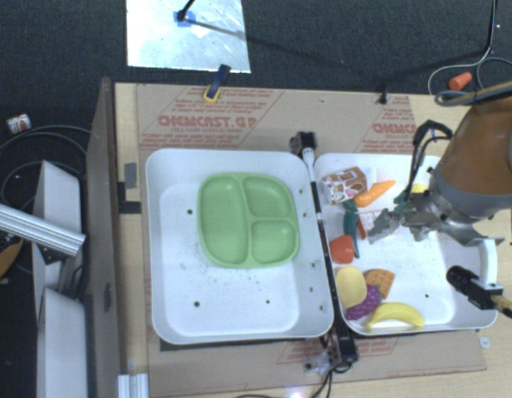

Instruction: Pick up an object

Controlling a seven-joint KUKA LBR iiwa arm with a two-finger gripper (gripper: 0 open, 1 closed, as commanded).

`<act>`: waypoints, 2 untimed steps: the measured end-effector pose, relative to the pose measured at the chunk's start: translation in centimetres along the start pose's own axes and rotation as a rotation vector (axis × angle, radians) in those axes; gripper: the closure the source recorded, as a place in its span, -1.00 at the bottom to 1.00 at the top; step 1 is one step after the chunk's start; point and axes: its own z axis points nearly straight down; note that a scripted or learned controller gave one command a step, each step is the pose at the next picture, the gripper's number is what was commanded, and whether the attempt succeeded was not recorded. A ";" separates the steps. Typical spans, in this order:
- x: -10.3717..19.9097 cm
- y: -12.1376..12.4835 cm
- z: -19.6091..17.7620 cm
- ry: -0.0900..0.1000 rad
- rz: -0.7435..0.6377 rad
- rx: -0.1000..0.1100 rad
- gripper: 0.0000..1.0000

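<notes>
Two shallow white bins sit side by side on the tabletop [264,106], which is covered with brown cardboard. The left bin [177,305] holds a pale green divided plate [247,220] with three compartments, well to the left of the end effector [382,226]. The right bin [421,305] holds the small objects — the end effector hangs low over its middle, reaching in from the right on the grey arm. Just to its upper left lie an orange carrot [375,193] and a small printed packet [343,185] in brown and white; its print is too small to read. Directly left of the fingers is a dark green piece [351,220], and below that a red tomato [343,249]. Further below lie a pale yellow potato-like piece [350,284], a brown bread-like piece [380,280], purple grapes [363,303] and a yellow banana [395,313]. How far the fingers are apart cannot be told, and nothing is clearly seen between them. Red print on the cardboard reads "CHEMCAST" followed by letters like "G.P".
</notes>
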 end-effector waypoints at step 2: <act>-0.4 9.8 11.1 -0.002 0.000 -0.009 -1.00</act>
